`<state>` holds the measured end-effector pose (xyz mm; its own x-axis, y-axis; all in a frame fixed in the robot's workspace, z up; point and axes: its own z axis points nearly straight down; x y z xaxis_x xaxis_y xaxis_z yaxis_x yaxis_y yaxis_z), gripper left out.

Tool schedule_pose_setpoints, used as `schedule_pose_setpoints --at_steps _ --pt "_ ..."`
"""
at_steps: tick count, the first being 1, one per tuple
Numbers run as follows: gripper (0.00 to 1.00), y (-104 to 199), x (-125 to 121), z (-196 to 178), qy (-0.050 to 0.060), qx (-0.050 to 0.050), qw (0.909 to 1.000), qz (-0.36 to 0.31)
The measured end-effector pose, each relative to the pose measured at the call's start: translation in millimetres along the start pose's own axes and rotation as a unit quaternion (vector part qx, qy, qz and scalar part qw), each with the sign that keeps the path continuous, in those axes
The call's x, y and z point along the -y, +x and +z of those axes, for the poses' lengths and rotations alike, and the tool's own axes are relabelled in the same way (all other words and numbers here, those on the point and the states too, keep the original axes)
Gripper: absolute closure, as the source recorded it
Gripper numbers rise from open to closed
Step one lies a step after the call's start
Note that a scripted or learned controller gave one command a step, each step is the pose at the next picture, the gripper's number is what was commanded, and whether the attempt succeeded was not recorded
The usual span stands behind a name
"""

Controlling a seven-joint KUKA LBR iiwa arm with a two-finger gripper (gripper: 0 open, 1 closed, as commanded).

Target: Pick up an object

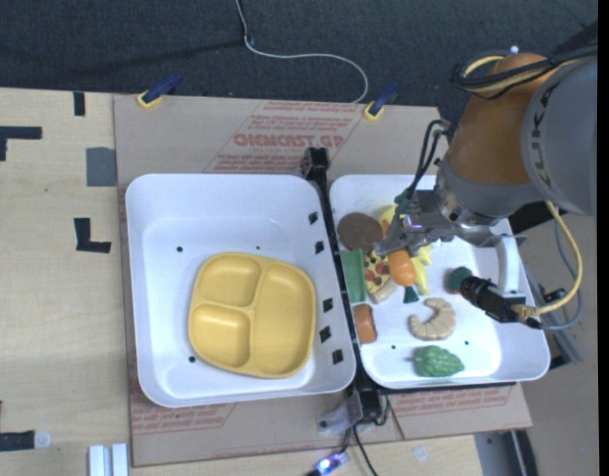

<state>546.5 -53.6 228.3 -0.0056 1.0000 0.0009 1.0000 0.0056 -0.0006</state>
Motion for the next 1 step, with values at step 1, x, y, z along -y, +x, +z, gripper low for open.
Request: schedule_pose_setpoints --at_steps 1 --pt "1.00 40.5 -28.5 12.2 0.000 0.000 1.0000 0.000"
